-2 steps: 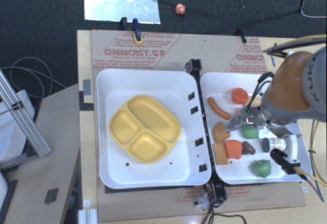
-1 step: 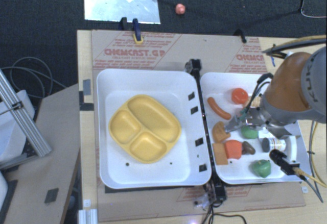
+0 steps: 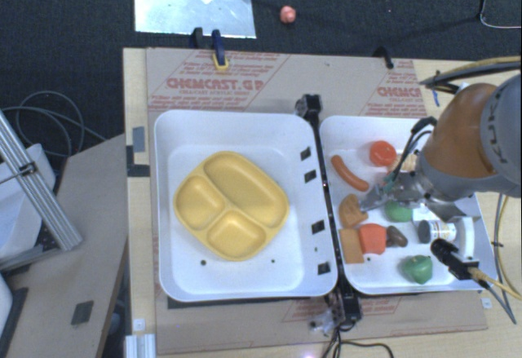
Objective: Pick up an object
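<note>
The end effector (image 3: 390,195) hangs low in the right bin (image 3: 347,130), by a green toy (image 3: 399,212). I cannot tell its grip.

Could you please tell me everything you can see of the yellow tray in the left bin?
The yellow tray is a rounded, glossy piece that looks like plastic, moulded into three compartments: one long along its upper right, one at the left, one at the bottom. It lies flat and turned at an angle, roughly in the middle of the left bin, resting on the white floor. Nothing lies in it.
</note>
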Available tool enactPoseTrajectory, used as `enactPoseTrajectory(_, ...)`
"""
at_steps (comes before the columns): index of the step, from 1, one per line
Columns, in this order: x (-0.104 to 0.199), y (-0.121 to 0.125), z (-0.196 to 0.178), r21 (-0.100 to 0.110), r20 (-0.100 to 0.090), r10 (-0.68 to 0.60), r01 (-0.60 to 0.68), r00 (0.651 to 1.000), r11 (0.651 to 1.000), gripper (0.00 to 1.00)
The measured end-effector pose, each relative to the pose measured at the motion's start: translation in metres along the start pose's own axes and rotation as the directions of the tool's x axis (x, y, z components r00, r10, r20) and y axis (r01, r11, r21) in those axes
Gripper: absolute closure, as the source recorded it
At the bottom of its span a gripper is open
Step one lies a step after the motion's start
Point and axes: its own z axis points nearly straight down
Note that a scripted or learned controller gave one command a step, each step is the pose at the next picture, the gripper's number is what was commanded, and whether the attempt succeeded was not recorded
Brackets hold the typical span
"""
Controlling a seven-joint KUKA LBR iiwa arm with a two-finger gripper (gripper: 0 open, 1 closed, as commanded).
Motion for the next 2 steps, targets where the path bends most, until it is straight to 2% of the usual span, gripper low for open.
enactPoseTrajectory(2, 0.0008, -0.0003, 0.0005, 0.001, -0.001, -0.002, 0.002, 1.0, 1.0, 0.0)
